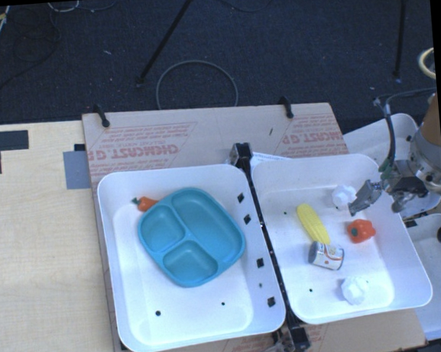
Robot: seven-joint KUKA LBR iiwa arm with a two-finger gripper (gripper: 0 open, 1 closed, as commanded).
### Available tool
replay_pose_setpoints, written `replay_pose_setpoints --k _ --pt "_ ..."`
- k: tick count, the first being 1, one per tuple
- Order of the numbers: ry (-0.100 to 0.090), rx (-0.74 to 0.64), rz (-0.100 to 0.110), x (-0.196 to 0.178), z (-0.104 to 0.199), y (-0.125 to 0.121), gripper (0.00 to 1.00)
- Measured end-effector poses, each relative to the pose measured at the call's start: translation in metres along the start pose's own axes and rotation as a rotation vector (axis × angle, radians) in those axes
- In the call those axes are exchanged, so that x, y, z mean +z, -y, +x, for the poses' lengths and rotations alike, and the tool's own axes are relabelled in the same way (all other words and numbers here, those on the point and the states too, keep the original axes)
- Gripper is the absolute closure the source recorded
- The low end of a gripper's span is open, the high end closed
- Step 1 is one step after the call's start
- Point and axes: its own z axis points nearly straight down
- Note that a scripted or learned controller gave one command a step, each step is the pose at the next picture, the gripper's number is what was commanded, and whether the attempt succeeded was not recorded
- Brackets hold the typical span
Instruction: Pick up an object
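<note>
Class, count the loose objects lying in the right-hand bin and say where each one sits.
5: white piece at the back, yellow corn in the middle, small can just in front of it, orange-red item to the right, white lump near the front.

Dark carpet floor [57, 63], wooden benchtop [37, 272]

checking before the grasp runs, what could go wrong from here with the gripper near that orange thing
The gripper sits between the small white piece and the orange toy, so it may close on the wrong one. The orange toy lies near the right bin's wall; a nudge could push it against the wall.
</note>
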Motion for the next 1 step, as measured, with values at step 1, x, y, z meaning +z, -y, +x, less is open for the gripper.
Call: replay_pose_setpoints --k 1 --pt "0.003 -0.002 -0.010 -0.0051 -0.0002 -0.0021 0.00"
